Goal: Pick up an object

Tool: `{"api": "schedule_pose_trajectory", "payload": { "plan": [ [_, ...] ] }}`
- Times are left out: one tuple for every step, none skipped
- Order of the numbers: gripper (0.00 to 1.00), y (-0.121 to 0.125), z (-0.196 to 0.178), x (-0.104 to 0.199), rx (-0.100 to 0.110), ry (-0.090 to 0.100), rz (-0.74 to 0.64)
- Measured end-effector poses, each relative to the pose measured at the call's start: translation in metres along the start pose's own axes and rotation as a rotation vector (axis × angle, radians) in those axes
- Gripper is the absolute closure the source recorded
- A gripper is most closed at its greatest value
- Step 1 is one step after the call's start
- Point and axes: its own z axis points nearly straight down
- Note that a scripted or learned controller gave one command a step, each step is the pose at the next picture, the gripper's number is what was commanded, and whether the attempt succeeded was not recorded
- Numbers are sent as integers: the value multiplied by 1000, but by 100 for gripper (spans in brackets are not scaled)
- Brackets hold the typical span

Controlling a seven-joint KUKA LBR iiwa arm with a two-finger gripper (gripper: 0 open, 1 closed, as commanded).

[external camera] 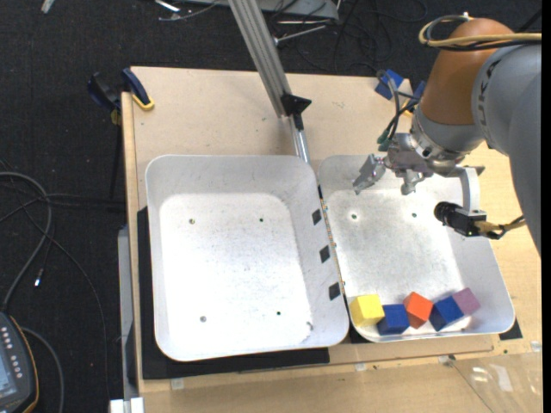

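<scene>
The left bin is seen beside the right bin, where five blocks are clustered along the near edge. Above its far edge, the gripper is held with fingers spread, nothing grasped, the arm bent in from the right.

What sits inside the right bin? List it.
Right bin: yellow cube, two blue cubes, orange cube, purple cube, clustered along its near edge. Parts hidden where they overlap.

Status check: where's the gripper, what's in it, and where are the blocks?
Gripper open, nothing between the jaws, over right bin far edge. Blocks clustered at near edge: yellow block, orange block. Path between looks unobstructed.
</scene>
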Motion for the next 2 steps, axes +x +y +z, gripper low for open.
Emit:
{"api": "schedule_pose_trajectory", "payload": {
  "plan": [
    [0, -42, 22, -6, 5, 1, 8],
    [0, -71, 20, -5, 2, 1, 7]
  ]
}}
